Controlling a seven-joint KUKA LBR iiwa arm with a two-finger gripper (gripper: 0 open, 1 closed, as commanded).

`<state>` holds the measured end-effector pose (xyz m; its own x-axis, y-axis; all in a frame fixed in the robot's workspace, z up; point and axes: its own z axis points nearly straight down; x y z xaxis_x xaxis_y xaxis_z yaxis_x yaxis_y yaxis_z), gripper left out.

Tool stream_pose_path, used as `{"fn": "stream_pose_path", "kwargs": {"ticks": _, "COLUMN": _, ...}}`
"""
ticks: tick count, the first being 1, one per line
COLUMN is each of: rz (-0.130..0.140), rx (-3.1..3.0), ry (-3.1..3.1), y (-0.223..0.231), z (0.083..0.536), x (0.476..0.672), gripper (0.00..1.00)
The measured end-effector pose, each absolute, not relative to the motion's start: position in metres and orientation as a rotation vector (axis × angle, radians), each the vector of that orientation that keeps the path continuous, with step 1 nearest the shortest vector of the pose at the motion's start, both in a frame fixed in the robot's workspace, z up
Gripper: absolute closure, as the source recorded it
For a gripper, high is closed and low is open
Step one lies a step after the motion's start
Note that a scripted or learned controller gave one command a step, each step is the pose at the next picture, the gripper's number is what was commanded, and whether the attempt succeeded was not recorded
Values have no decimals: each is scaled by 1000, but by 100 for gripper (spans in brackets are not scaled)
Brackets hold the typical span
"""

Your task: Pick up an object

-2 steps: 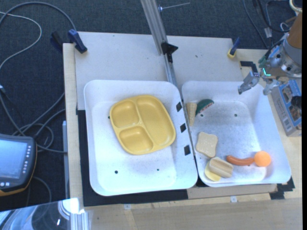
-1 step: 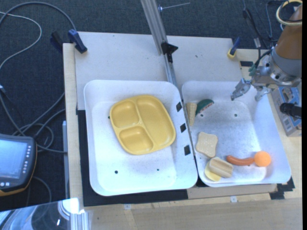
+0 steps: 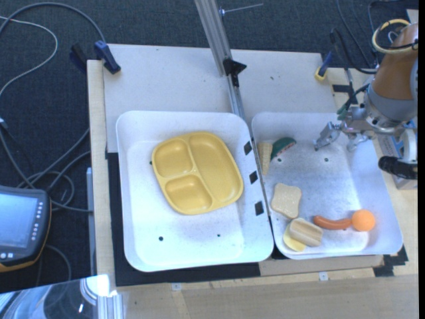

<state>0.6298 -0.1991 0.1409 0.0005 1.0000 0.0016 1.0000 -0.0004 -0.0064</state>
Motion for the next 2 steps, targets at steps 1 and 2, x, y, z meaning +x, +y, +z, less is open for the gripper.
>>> {"fn": "stream_pose_path", "kwargs": {"ticks": 1, "rz": 5, "rx": -2216, "ry": -2218, "y": -198, "z": 90, "x": 629, "gripper": 0}}
{"fn": "stream_pose_path", "kwargs": {"ticks": 2, "rz": -2, "rx": -2220, "ry": -2223, "y": -198, "z": 105, "x": 631, "gripper": 100}}
